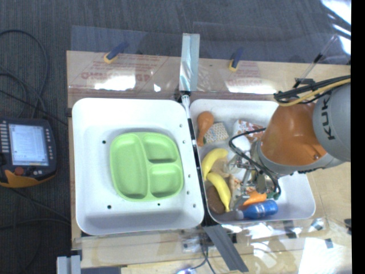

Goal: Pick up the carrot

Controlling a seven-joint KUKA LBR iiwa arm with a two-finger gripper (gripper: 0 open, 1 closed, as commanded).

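A grey KUKA arm (336, 124) with an orange band (291, 136) reaches in from 3 o'clock over a wooden surface (142, 67) carrying two shallow white bins side by side. The left bin (91, 153) holds a single item: a light green divided tray (146, 165) with three compartments, lying flat near the bin's centre. The right bin (302, 204) is crowded. At its 11 o'clock corner sits a rounded orange-brown item (204, 120), with a pale patterned object (217, 133) just beside it. Two yellow bananas (215, 173) lie along the bin's left wall, one curving above the other, and a dark brown item (213, 197) rests at their lower end. A blue bottle (259, 209) lies on its side near the bin's 6 o'clock edge.

The carrot (255, 198), a small orange piece, lies just above the blue bottle, at about 6 o'clock in the right bin. The end effector (254, 181) hangs directly over it, amid a tangle of cables, and whether it is clenched, released or grasping anything cannot be told from this angle.

Outside the bins, a control pendant (25, 150) with a lit screen rests on the dark carpet (114, 10) at 9 o'clock, its black cable looping toward the top.
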